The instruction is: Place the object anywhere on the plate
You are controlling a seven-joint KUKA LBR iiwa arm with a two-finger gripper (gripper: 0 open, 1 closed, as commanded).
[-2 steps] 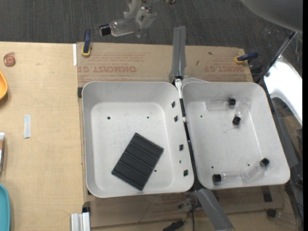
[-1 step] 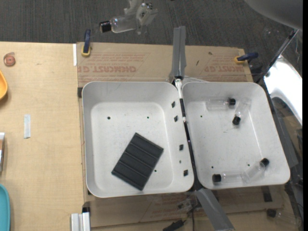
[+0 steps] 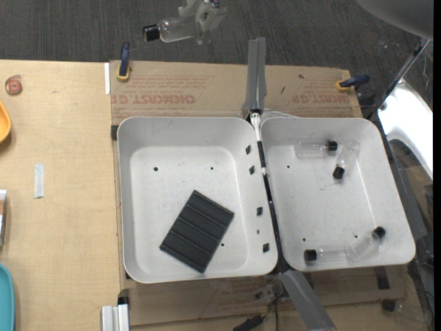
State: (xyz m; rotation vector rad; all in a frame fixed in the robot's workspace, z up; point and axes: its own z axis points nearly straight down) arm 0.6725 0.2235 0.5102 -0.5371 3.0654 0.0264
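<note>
While I hang above the far edge of the bench, the biggest thing below me is the brown cardboard sheet (image 3: 207, 92) under both bins. On it sit the left bin (image 3: 138, 136) and the right bin (image 3: 372, 133), side by side and touching along a middle seam.

The plate (image 3: 198, 230) (a dark, ribbed rectangle) lies flat in the left bin, turned at a slant, toward the bin's near side.

My gripper (image 3: 200, 25) sits at the top of the view, beyond the far rim of the left bin and well apart from the plate. My fingers are closed narrow on one end of the bottle (image 3: 172, 30), a clear one with a black cap. It lies roughly level, with the cap pointing left, away from me.

In the right bin lie four more clear bottles (image 3: 317, 148), two near the far side and two near the near rim.

Smallest are two clamps (image 3: 124, 64) on the cardboard's far corners.
</note>
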